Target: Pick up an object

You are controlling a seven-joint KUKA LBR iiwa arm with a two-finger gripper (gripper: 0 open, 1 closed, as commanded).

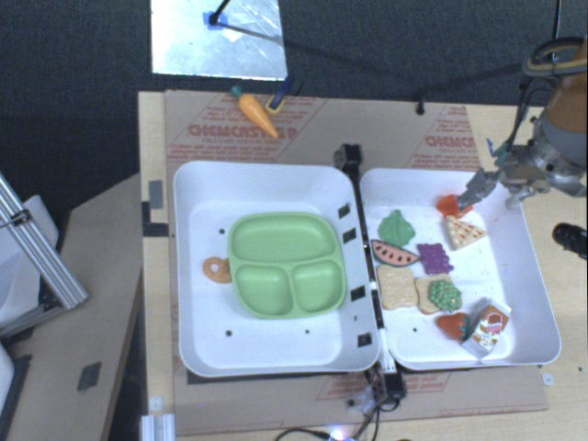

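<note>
Camera view shows the pincer [477, 191], its closure state indeterminable, poised above the small red toy piece [449, 205] in the right white bin [533, 283]; the operator program should centre it there before descending.

A: What surrounds the tabletop [156, 274]?
B: Dark blue-grey carpet floor [64, 81], with a shiny metal sheet [219, 26] lying on it.
A: Anything on the left?
B: A slanted aluminium frame rail [37, 246], evenly lit.
</note>
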